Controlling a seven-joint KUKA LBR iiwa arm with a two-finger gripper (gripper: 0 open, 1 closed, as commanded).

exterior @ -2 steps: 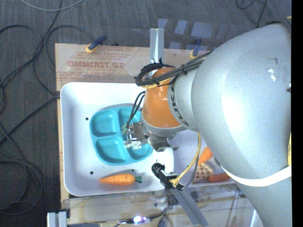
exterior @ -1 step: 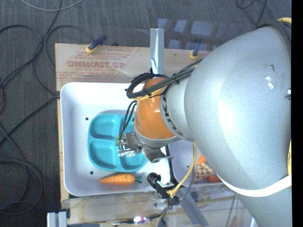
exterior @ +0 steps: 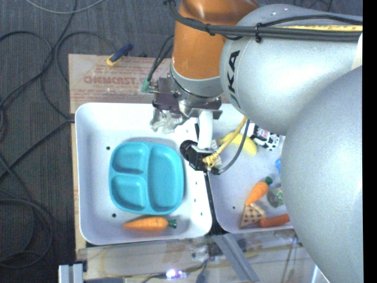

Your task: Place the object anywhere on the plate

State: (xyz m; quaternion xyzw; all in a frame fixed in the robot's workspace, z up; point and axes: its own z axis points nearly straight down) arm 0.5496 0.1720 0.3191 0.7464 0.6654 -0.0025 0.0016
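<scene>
Two white bins are seen on the table (exterior: 79, 93). In the left bin (exterior: 88, 175) a blue plate (exterior: 147, 177) with three compartments is placed near the middle. An orange toy carrot (exterior: 147, 223) with a green end is lying flat at 6 o'clock from the plate, just beside its rim but not on it.

The claw (exterior: 165, 119) is seen at 12 o'clock from the plate, above the far part of the left bin, under the orange band of the arm (exterior: 206, 34). Whether its fingers are wide or narrow cannot be told, and nothing is seen held in it.

In the right bin (exterior: 227, 217) a second carrot (exterior: 257, 191), a pizza slice (exterior: 252, 216), a red sausage-like piece (exterior: 274, 220) and something yellow (exterior: 250, 146) are partly covered by the arm.

On the brown board (exterior: 112, 81) at 12 o'clock from the left bin, red writing is printed; it seems to read "CHEMCAST", but it is faint. The letters "KA" are seen on the grey arm. A blue and yellow object (exterior: 119, 54) is lying at the far edge of the board.
</scene>
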